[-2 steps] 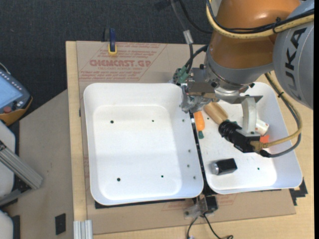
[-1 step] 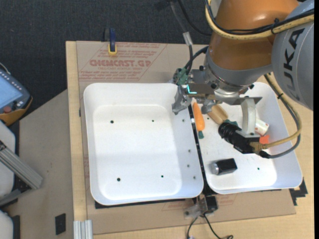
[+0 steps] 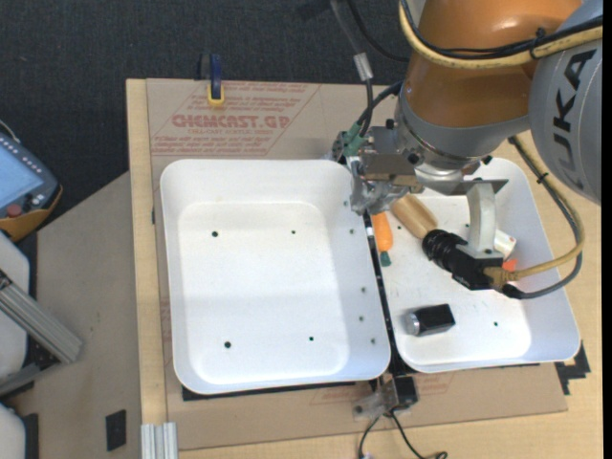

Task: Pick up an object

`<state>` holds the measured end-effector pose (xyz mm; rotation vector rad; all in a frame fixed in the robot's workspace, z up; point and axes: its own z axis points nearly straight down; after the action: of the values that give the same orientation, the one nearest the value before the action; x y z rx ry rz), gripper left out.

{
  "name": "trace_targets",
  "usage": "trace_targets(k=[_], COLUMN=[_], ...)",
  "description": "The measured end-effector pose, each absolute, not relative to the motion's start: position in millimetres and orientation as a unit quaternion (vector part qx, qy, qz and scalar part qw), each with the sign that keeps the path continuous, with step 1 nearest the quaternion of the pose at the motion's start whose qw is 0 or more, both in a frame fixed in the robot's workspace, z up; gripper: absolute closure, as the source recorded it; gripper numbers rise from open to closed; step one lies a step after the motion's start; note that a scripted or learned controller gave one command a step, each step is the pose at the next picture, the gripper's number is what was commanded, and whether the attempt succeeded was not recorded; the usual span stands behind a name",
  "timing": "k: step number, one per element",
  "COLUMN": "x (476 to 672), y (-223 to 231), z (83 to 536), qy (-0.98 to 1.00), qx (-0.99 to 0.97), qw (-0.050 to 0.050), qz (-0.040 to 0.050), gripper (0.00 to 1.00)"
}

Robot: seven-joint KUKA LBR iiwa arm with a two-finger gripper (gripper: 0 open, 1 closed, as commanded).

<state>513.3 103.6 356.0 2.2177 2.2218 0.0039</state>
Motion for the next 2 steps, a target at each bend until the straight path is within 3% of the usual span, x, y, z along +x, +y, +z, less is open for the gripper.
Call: trace_targets(k=[1, 2], x=[513.2, 513.8], y=[103.6, 103.9], z=[355.4, 366.1], qy=[0.708, 0.708], qx=[0.706, 0.706], qw=[0.001, 0.002], qz=[0.0005, 0.0019], gripper=[0.0, 1.0])
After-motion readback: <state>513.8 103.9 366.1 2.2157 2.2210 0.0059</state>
